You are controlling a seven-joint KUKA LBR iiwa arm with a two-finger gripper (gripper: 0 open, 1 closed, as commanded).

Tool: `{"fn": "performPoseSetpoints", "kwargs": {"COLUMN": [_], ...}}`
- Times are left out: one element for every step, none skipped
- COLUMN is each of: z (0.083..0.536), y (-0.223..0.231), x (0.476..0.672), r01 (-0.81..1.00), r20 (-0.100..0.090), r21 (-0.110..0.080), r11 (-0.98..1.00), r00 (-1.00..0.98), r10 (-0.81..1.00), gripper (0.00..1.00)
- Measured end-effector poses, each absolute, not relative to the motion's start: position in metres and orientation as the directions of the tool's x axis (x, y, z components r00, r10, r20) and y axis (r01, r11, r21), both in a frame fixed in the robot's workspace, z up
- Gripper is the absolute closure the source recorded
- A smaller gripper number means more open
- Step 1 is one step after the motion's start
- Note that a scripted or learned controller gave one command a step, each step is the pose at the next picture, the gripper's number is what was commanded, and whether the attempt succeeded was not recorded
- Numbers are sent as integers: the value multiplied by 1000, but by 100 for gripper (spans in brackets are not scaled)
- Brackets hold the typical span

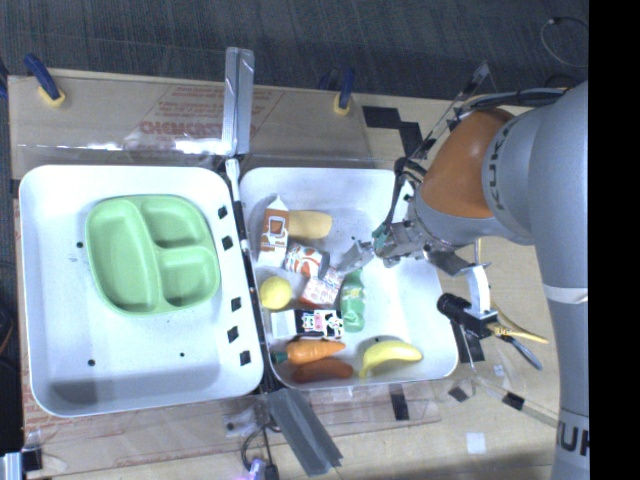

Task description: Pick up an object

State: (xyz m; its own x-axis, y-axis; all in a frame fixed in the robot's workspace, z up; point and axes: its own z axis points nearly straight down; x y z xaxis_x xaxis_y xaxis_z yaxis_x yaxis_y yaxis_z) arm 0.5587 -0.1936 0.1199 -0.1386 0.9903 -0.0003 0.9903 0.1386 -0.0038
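My gripper (352, 258) reaches in from the right over the middle of the right bin (400, 193), just above a small red and white packet (322, 289) and a green bottle (352, 303). Nothing shows between its fingers. Around it lie a small orange carton (275, 228), a tan bread roll (309, 225), a red and white carton (303, 260), a lemon (275, 293), a black and white cow-print carton (320, 323), a carrot (316, 349), a red sausage (320, 370) and a banana (388, 354).
The left bin (60, 368) holds a green divided plate (152, 253). A divider with black clips (238, 268) runs between the bins. Blue clamps (44, 78) sit at the bench's back edge.
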Motion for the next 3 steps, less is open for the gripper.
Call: {"fn": "performPoseSetpoints", "kwargs": {"z": [93, 102, 192], "y": [-130, -130, -75], "x": [566, 566, 548], "r01": [987, 987, 999], "r20": [0, 0, 1], "r21": [-1, -2, -3], "r11": [161, 163, -45], "r00": [-161, -163, 45], "r10": [987, 987, 999], "gripper": [0, 100, 100]}}
